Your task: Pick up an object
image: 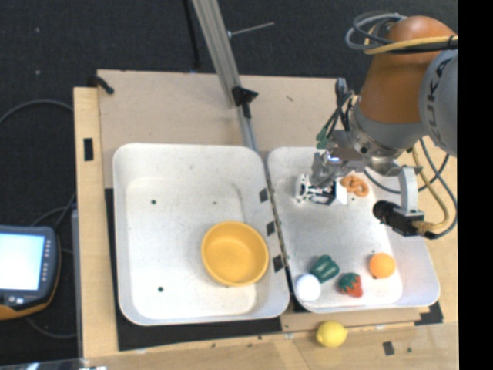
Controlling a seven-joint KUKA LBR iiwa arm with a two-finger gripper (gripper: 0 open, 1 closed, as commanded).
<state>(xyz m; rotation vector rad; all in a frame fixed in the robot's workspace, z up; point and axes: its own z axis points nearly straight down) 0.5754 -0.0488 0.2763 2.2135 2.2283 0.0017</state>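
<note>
My gripper (321,192) hangs low over the upper part of the right bin (416,280), its white fingers apart and nothing visible between them. A small orange ring-shaped item (355,183) lies just right of the gripper, partly covered by the wrist. Along the right bin's near side lie a green object (325,267), a white ball (308,287), a red strawberry (351,284) and an orange fruit (381,265). A yellow bowl (235,253) sits in the left bin (154,206), near its right wall.
A yellow lemon (331,334) rests on the bench in front of the right bin, outside it. A slanted metal pole (223,52) reaches down to the gap between the bins. A black cable fitting (397,216) hangs off the arm over the right bin.
</note>
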